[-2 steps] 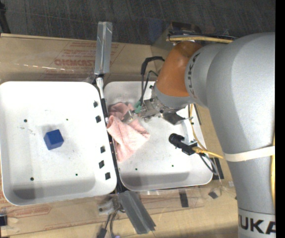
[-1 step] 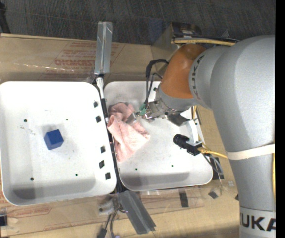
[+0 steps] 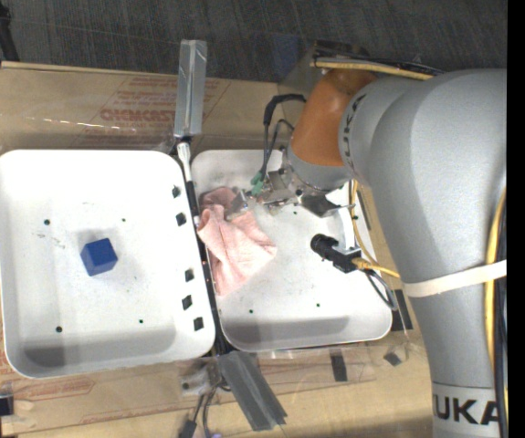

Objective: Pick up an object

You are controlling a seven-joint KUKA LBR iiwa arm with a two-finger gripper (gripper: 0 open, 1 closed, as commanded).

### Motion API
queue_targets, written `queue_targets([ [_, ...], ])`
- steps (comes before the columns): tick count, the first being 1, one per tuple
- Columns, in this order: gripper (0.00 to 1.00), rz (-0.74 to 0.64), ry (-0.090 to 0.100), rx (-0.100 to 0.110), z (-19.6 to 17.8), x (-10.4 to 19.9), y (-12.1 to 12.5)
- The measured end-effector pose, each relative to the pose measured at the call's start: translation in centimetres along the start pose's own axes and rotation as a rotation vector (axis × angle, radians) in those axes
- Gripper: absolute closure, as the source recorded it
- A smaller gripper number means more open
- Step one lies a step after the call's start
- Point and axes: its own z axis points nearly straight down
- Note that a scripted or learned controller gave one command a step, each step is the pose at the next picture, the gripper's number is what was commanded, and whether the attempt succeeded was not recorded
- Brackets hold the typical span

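The arm leans in from the right and its claw (image 3: 244, 201) is down in the right bin (image 3: 285, 322), at the far edge of the crumpled pink cloth (image 3: 233, 243) lying against that bin's left wall. I cannot tell from here whether the claw is spread or pinching anything. A blue cube (image 3: 99, 255) sits alone in the left bin (image 3: 25, 176). This looks like the grasp itself; next it needs a firm closing on a fold, then a straight lift.

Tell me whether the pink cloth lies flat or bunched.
Bunched: the pink cloth lies crumpled with folds in the right bin, against its left wall.
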Motion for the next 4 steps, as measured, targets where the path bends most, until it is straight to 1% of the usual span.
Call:
queue_targets([
  [1,0.00,-0.148,0.002,0.002,0.1,-1.3,-4.5],
  [2,1.00,-0.153,0.002,0.002,-0.9,-1.3,-4.4],
  [3,0.00,-0.153,0.001,0.002,-1.0,-1.3,-4.4],
  [4,0.00,-0.184,0.001,0.002,0.1,1.1,-3.9],
])
